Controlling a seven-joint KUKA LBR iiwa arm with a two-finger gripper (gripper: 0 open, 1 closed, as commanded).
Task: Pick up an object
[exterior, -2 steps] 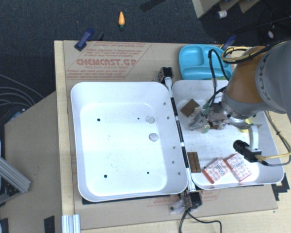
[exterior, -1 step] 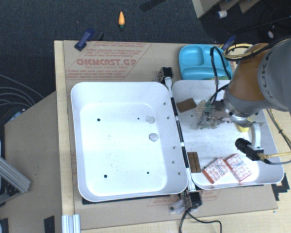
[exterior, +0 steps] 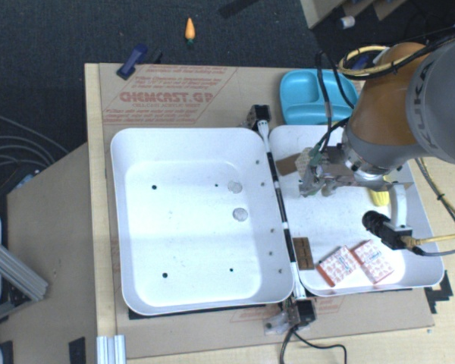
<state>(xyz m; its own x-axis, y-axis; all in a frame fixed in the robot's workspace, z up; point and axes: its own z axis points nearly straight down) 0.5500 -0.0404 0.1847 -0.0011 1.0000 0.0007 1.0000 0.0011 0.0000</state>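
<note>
Although the gripper [exterior: 317, 179] hangs over the shallow white right bin [exterior: 425, 277], whether it is apart or together cannot be told; inside that bin, one half-hidden yellow object [exterior: 379, 198], two red-and-white patterned flat packets [exterior: 337, 266] near its front

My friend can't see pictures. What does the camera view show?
A grey and orange robot arm reaches in from the right, its tool over the right white bin. Two red-and-white patterned packets lie near that bin's front edge, and the left bin holds two small grey discs.
</note>
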